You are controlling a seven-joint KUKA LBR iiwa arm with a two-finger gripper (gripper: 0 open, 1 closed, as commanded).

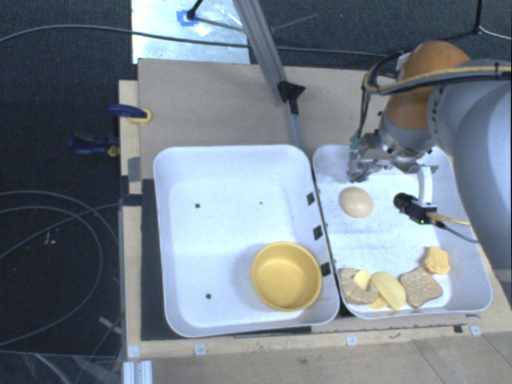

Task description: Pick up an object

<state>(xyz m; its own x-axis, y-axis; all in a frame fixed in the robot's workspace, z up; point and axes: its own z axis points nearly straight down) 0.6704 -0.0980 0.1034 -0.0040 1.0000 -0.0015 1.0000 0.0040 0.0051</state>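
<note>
My gripper (360,169) hangs over the back of the right bin (472,294), just above and behind a round beige bun (356,202). Nothing shows between its fingers, and the bun lies on the bin floor apart from them. Along the front of the right bin lie several food pieces: a brown cookie (352,288), a yellow banana-like piece (388,289), a tan toast slice (421,287) and a small yellow wedge (437,260). A yellow bowl (286,275) sits in the left bin (200,174) near its front right corner.
A grey metal pole (264,42) slants across the bench behind the bins. A blue and yellow clamp (120,114) grips the bench's left edge. Cables lie on the dark floor at left. A small black sensor (408,206) juts from the arm beside the bun.
</note>
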